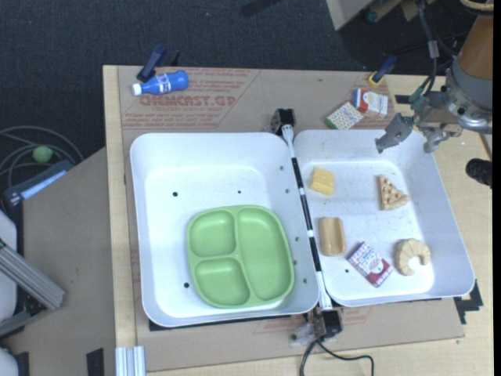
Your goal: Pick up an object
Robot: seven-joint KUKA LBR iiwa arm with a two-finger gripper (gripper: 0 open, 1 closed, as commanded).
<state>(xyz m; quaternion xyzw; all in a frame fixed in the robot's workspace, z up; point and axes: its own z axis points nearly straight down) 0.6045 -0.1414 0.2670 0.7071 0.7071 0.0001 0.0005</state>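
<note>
I see my gripper (412,135) up at the far right, over the back edge of the right bin (446,210). Its two fingers (391,136) are spread wide apart, and nothing sits between them. One finger is the dark grey one on the left, and the other is on the right, just by the bin's back rim. The grey arm (470,92) comes in from the right side.

The things I could pick up all lie in the right bin. A yellow block (322,182) like cheese sits near the left wall, toward the back. A pizza slice (391,193) lies to its right, nearest to my gripper but not touching it. In front of the yellow block is a tan bread piece (332,236), right by the wall between the bins. Next to that is a small red and white packet (369,263), lying tilted. A croissant (412,256) rests just beside the packet, near the front right corner.

The left bin (156,171) holds a green tray (239,255) with three parts. It lies flat toward the front.

Behind the bins, on the bench (235,100), I see a blue and white bottle (162,83) lying on its side at the back left. Two small boxes (358,109) sit at the back, just behind the right bin. A green ball (42,154) lies off to the far left, away from the bench.
</note>
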